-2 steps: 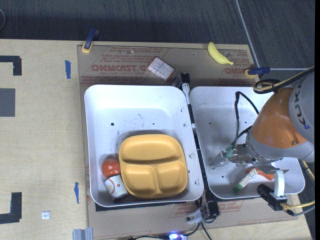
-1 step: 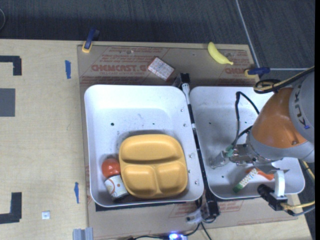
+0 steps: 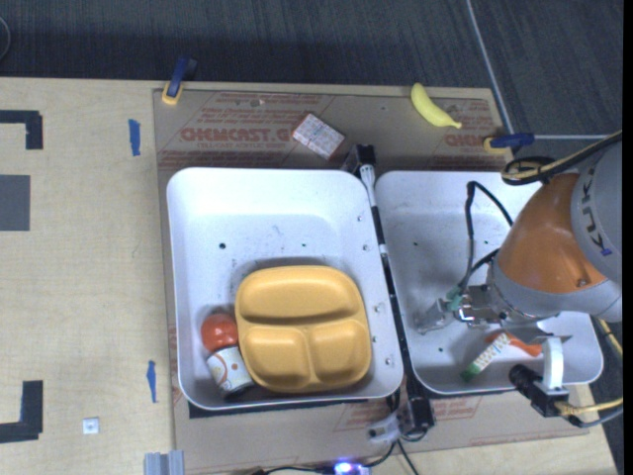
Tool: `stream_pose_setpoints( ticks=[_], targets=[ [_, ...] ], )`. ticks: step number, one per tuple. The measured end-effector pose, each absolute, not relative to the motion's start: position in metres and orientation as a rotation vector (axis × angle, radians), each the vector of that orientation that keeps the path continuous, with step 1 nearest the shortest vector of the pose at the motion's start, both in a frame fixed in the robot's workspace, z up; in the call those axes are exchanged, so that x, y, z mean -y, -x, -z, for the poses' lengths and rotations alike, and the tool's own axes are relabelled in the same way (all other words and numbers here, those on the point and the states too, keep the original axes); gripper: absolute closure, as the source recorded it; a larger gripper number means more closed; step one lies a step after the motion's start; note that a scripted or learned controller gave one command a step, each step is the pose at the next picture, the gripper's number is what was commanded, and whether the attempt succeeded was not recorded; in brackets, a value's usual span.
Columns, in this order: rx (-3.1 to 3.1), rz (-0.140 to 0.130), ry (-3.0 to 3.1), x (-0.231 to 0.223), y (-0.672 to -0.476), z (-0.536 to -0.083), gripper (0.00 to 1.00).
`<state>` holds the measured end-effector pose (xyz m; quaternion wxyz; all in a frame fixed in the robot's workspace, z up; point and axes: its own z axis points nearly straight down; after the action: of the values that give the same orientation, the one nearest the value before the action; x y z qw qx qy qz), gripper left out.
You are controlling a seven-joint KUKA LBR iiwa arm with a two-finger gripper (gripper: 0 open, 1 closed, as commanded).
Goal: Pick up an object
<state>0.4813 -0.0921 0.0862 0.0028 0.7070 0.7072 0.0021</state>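
Two white bins sit side by side on the bench (image 3: pixel 79 265); the left bin (image 3: pixel 198 206) holds a yellow divided tray (image 3: pixel 302 325) with a small red-and-white object (image 3: pixel 223 349) tucked against its left side, touching or nearly so. The arm (image 3: pixel 554 245) is lowered into the right bin (image 3: pixel 425 206), and the gripper (image 3: pixel 450 310) sits low over that bin's floor, near its middle. Just beside it, toward the near wall, lies a slim white marker-like object (image 3: pixel 492 352) with a green end and an orange part, the likeliest thing to be picked. I judge this to be the descent or grasp-attempt step, with nothing yet lifted. Whether the jaws are released or clenched cannot be told from here, as the wrist and cables crowd them, and no object is visible between them. The next move calls for lining the jaws across the marker's narrow width, closing, then lifting straight up clear of the bin wall. A flat, thin object may slip from the grip.
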Motion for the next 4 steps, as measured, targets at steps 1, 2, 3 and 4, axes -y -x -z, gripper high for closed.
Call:
stream_pose_setpoints(
  ticks=[1,2,3,4],
  targets=[
    [-2.219,-0.007,-2.217,0.093,-0.4813,-0.0862,0.0],
    [-2.218,-0.007,-2.217,0.0936,-0.4813,-0.0862,0.0],
    [-2.219,-0.007,-2.217,0.0956,-0.4812,-0.0862,0.0],
    [-2.219,-0.007,-2.217,0.0962,-0.4812,-0.0861,0.0]
  ],
)
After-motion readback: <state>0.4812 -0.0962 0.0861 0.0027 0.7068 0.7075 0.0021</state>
